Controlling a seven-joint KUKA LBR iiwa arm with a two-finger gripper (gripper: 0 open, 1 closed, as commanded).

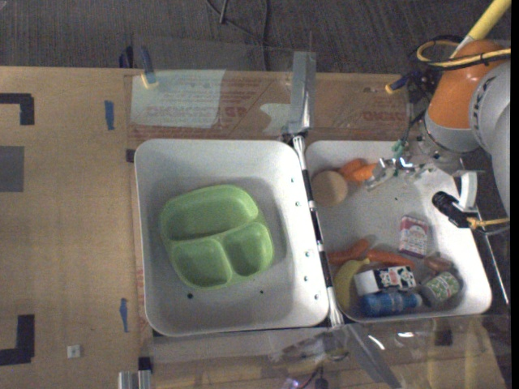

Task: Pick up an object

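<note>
The arm (486,96) has a rounded light-grey housing with a broad orange band (458,96) above the wrist. A yellow-and-black cable (438,51) loops over the band. Below the band, a small metallic gripper (389,168) carries green-tipped fittings. A black cylindrical part (450,207) protrudes beside it.

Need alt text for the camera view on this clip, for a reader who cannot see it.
A grey arm with an orange band reaches from the right, its gripper over the far end of the right bin, beside a tan ball and an orange piece. Small cartons, a blue bottle and a can crowd that bin's near end. The left bin holds a green divided tray.
</note>
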